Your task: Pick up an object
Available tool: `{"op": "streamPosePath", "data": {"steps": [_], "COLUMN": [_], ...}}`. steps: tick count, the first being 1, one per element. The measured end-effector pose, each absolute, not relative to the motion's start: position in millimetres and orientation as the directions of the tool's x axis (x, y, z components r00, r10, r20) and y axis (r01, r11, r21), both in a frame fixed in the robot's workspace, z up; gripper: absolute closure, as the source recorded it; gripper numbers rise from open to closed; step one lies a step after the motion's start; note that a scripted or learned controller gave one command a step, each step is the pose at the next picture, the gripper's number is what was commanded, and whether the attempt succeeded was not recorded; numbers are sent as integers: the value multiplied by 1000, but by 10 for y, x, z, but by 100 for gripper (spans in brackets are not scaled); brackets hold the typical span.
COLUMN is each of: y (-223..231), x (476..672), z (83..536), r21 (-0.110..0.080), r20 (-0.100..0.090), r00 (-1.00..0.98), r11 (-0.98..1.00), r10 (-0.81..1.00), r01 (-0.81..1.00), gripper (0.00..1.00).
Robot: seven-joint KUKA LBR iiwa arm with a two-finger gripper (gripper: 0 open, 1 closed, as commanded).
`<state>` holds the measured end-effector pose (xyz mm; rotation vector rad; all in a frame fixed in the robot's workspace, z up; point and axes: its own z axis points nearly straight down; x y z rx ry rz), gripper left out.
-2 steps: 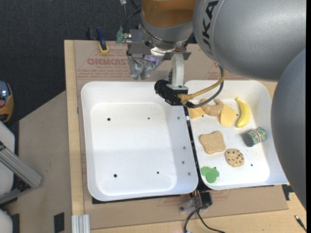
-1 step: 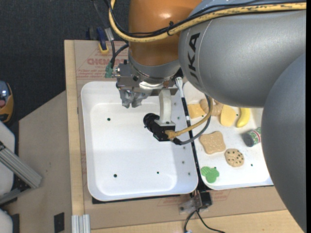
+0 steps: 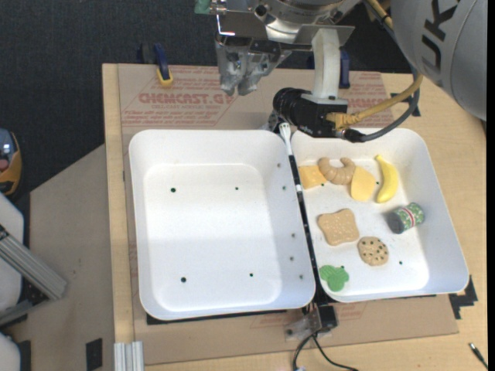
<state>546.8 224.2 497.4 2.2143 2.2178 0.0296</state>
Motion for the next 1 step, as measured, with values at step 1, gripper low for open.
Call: {"op": "streamPosePath", "data": {"steps": [1], "y": [2247], "x": [5316], "z": [3799], "r21": [-13], "r20": [-4], "r00": [0], "r11": [0], "r10": [1000], "r01": [1000], "gripper": [100]}}
